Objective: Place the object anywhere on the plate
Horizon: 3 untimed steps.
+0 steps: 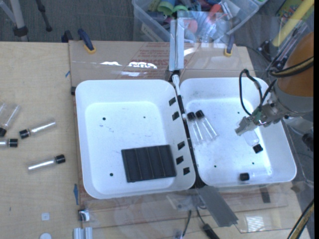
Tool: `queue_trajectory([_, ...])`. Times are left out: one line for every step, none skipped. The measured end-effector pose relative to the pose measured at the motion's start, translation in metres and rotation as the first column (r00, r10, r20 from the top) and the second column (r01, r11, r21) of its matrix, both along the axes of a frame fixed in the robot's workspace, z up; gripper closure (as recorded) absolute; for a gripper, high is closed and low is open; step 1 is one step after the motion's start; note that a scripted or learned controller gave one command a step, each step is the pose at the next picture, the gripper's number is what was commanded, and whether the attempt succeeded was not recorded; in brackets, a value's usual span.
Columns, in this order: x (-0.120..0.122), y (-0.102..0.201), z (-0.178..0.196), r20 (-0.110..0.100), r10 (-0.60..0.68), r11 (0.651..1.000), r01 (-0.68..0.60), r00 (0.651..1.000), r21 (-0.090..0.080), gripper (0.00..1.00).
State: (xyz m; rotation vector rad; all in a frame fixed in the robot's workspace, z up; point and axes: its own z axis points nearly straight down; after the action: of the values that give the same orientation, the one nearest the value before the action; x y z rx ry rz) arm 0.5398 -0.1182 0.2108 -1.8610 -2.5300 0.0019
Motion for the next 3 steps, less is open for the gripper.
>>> queue_trajectory([-0.036,0.038,0.023,-0.003,-0.003,1.000,0.003,1.000,0.002,1.00])
queue_trajectory([0.043,0.069,0.061,0.006,0.243,0.970,-0.243,0.970,-0.002,1.00])
queue_trajectory([0.002,0.131,0.025,-0.001,0.294,0.956,-0.294,0.956,0.002,1.00])
